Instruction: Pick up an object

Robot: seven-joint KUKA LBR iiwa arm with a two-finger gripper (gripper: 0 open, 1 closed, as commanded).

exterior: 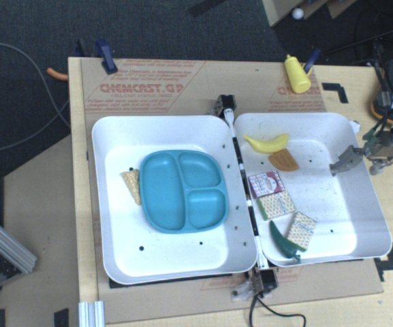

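The right bin [359,203] holds a yellow banana [267,142], an orange-brown piece [285,160], a pink packet [264,182], a checkered packet [276,204], another small packet [302,229] and a dark green piece [283,240]. My gripper [362,163] hangs over the right rim of that bin, open, with nothing between its fingers. It is well to the right of the objects, which lie along the bin's left side.
The left bin [114,251] holds a blue divided plate [182,189] and a tan waffle-like piece [132,182] beside it. A yellow bottle [296,74] lies on the bench behind the right bin. Clamps sit between the bins at the back and front.
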